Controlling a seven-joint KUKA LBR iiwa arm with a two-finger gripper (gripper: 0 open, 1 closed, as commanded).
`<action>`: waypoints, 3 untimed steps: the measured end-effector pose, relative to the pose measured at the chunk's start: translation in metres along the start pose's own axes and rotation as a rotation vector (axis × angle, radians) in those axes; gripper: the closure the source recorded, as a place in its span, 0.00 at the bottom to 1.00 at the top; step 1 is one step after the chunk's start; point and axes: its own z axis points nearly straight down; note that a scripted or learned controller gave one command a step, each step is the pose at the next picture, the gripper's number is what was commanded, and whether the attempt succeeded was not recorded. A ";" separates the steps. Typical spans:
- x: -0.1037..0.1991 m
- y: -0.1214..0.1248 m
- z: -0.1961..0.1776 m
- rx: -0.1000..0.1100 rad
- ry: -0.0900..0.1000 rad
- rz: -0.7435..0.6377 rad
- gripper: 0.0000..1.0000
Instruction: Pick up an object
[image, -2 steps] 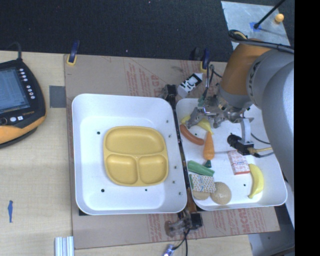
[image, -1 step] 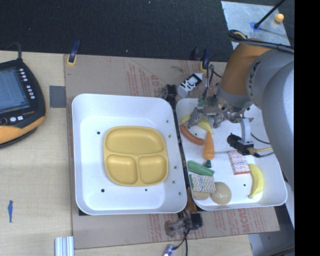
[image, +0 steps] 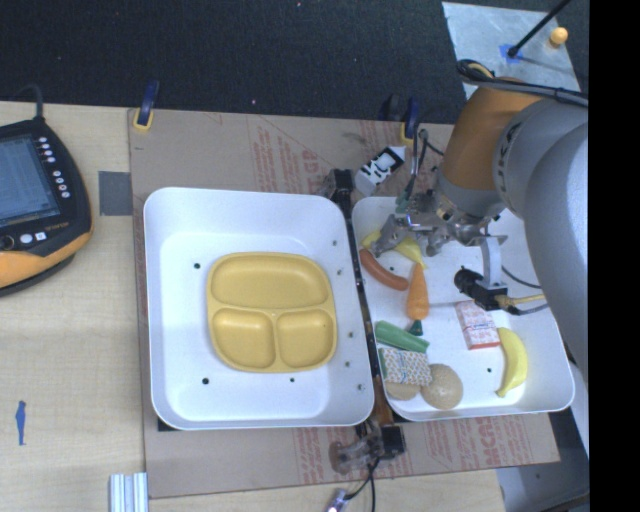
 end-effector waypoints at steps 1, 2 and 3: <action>-0.031 0.000 0.000 -0.007 -0.003 0.006 0.00; -0.042 0.001 -0.001 -0.009 -0.003 0.006 0.00; -0.065 0.000 -0.069 -0.010 -0.003 0.006 0.00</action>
